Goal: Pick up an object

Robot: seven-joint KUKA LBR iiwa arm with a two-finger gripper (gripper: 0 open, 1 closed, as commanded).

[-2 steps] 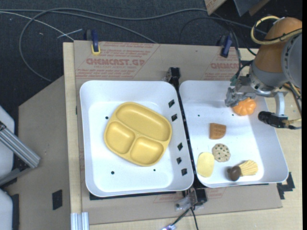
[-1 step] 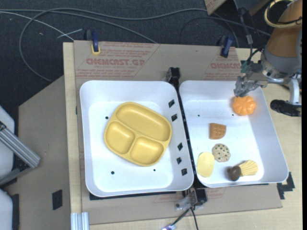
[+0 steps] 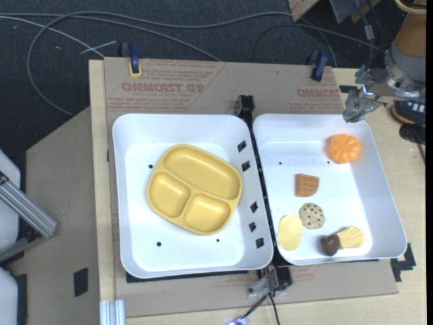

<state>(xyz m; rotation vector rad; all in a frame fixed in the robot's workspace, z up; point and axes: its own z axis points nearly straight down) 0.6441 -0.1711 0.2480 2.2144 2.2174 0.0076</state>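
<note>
Nothing is being held by the gripper (image 3: 354, 111), its finger gap unreadable, with the orange pumpkin (image 3: 344, 148) just below it.

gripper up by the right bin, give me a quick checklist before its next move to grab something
1. Gripper above the right bin: ok, over its far rim.
2. Gripper holds nothing: ok.
3. Finger opening: cannot tell.
4. Nearest target, the orange pumpkin, has space around it: ok.
5. Gripper lined up over pumpkin: not ok, it sits beyond it.
6. Cookie free of neighbours: not ok, the yellow piece crowds it.
</note>
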